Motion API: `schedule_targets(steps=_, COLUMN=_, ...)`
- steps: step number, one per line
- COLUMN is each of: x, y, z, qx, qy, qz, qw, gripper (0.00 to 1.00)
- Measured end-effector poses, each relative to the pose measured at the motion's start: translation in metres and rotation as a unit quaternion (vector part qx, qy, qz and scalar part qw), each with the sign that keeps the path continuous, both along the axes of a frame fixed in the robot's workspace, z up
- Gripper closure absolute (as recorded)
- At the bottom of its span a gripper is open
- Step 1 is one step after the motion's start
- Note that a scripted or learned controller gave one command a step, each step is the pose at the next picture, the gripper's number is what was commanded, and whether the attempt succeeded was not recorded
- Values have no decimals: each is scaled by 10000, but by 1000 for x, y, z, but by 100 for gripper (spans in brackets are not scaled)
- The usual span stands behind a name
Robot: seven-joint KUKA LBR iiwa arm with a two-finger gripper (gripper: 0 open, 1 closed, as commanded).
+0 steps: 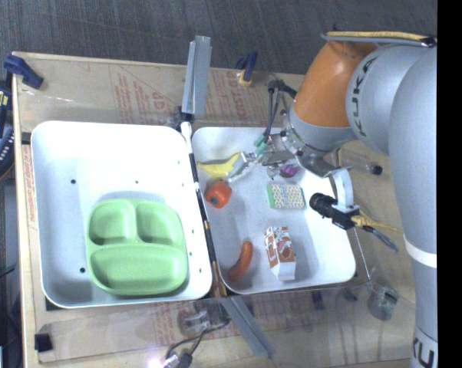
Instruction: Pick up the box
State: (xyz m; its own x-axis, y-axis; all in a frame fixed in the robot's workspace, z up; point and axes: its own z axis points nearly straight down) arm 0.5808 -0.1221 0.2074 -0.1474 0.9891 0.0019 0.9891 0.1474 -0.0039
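Note:
A small red and white carton box (280,253) lies in the right bin (331,263), near its front. A flat green-and-white patterned pack (285,196) sits further back, in the middle of that bin. My gripper (260,157) hangs over the back of the right bin, well behind the carton and just right of a yellow banana (222,165). A small purple thing (290,170) lies right beside the gripper. Nothing is visibly held.
A red tomato-like ball (218,195) and a reddish sausage (242,259) lie along the right bin's left side. The left bin (54,152) holds a green divided plate (137,247). The bins' shared wall (199,205) runs between them.

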Motion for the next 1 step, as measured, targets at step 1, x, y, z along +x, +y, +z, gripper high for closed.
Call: schedule_targets(steps=1, x=15, y=-56, z=-59, qx=3, qy=7, qz=598, qw=9982, gripper=0)
